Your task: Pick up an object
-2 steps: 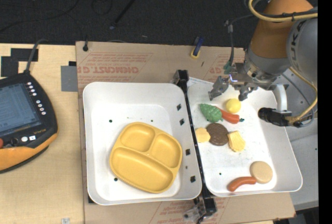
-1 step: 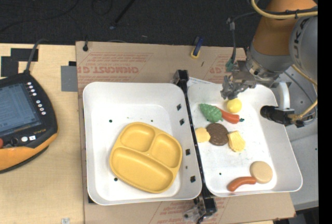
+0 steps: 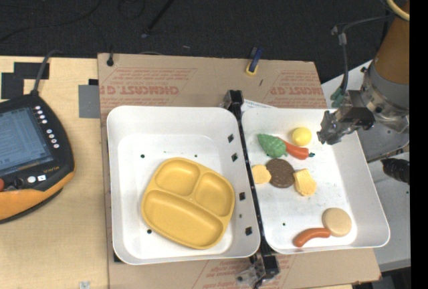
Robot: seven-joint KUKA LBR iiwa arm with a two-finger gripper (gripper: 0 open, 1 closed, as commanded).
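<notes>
Small round yellow ball (image 3: 301, 136) lies near the hand (image 3: 330, 133).

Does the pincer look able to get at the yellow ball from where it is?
Probably yes: the pincer hangs just right of the yellow ball, nothing between them; only the carrot crowds it below.

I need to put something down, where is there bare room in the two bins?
Left bin: bare strips behind and left of the yellow divided plate. Right bin: bare floor between the cheese wedge and the bun, and along its right side. Crowded around the brown patty, near the claw.
</notes>
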